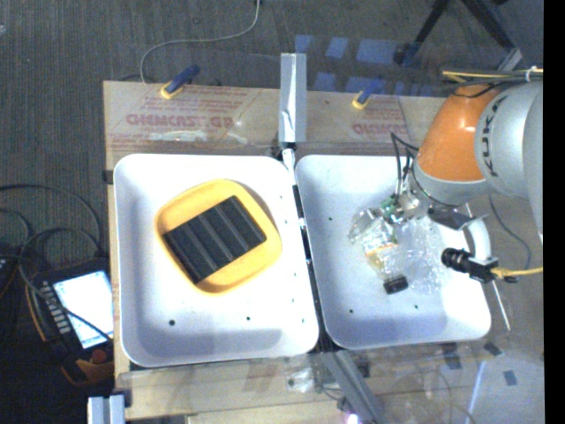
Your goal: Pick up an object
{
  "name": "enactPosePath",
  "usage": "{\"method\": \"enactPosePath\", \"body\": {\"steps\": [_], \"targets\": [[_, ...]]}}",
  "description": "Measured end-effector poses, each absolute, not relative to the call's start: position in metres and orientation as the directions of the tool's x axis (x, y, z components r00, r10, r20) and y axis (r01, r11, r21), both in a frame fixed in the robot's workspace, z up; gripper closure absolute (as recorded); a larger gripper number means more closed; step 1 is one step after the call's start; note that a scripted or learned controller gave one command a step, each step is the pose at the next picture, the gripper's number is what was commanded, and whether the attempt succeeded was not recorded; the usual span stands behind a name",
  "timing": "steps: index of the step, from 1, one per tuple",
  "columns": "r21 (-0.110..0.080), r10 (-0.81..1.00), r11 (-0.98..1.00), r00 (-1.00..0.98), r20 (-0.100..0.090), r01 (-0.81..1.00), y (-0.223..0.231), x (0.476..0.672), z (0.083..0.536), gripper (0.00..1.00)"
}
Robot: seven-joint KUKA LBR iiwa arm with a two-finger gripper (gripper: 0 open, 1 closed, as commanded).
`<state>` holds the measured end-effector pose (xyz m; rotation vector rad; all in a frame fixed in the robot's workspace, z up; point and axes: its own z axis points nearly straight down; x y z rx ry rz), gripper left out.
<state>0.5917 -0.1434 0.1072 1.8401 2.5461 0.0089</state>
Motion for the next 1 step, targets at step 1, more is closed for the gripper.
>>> {"method": "enactPosePath", "body": {"steps": [1], "targets": [[0.000, 0.954, 0.301, -0.301, 0.001, 0.954, -0.0728, 0.6044, 0.1835, 1.00]]}}
